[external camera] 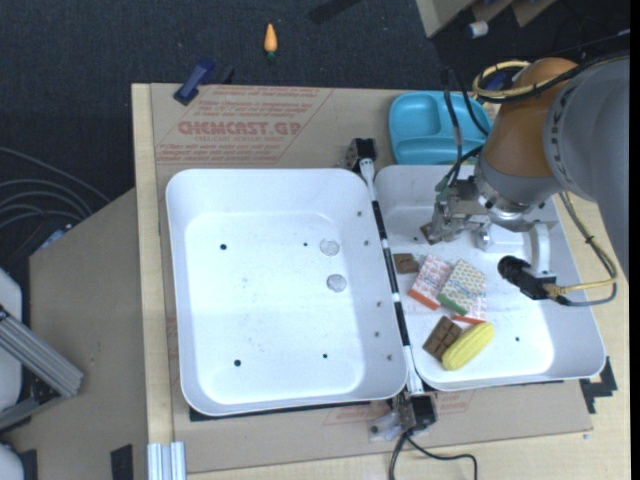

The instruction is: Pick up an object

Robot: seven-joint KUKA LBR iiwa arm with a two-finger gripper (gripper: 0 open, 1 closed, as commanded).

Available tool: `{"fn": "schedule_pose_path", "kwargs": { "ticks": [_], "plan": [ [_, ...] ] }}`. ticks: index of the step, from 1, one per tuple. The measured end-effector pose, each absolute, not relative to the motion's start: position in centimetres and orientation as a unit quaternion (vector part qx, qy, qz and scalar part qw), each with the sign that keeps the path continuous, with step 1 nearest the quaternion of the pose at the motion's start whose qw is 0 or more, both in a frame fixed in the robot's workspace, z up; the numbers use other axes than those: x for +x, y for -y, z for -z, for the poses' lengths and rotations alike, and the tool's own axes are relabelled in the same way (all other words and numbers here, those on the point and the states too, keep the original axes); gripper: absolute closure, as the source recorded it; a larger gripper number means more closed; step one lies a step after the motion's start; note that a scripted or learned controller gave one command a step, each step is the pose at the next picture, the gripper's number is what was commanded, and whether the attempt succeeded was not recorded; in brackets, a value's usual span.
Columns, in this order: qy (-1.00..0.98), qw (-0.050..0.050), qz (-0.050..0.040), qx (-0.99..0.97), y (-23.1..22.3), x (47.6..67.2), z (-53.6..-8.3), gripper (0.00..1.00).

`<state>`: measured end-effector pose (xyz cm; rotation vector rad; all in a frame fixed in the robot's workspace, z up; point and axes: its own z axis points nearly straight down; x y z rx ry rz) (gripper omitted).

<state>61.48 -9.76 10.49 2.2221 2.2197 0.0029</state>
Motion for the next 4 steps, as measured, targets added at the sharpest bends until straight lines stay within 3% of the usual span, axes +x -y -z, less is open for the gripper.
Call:
{"fn": "schedule_pose_path", "kwargs": {
  "ticks": [1,2,3,4],
  "plan": [
    [-0.707,0.0,-0.0008,0.708,9.8,61.5,-10.5,0.0],
    [-0.707,0.001,-0.0014,0.708,9.7,61.5,-11.5,1.0],
    [-0.707,0.001,-0.0014,0.708,9.7,61.5,-11.5,0.0],
    [-0.706,0.001,-0.002,0.708,9.7,61.6,-12.5,1.0]
  ]
}}
